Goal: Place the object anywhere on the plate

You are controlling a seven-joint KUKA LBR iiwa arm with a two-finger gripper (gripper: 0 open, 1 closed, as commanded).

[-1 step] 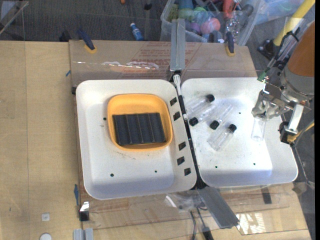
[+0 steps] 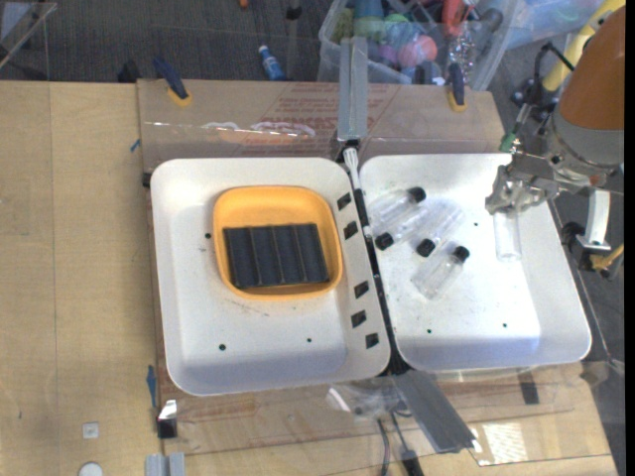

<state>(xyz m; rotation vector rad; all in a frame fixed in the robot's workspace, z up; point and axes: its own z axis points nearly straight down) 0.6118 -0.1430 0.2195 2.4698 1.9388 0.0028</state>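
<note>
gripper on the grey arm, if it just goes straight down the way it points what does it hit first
Most likely the clear plastic vial hanging just under the gripper, perhaps already in its grasp; below that, the floor of the right white bin. Depth is hard to judge from this slanted view.

Two white bins (image 2: 184, 360) (image 2: 556, 335). One orange plate (image 2: 276, 203) holding one black ridged block (image 2: 276, 256). About four clear black-capped vials (image 2: 397, 204), exact count unclear. One gripper (image 2: 518, 194).

**Bench and Surroundings**

Pale wooden bench (image 2: 60, 266) spread across the near side. Dark grey floor (image 2: 149, 18) beyond the far edge. Clear tub of bright toys (image 2: 427, 18) at far right. Even, soft light.
</note>
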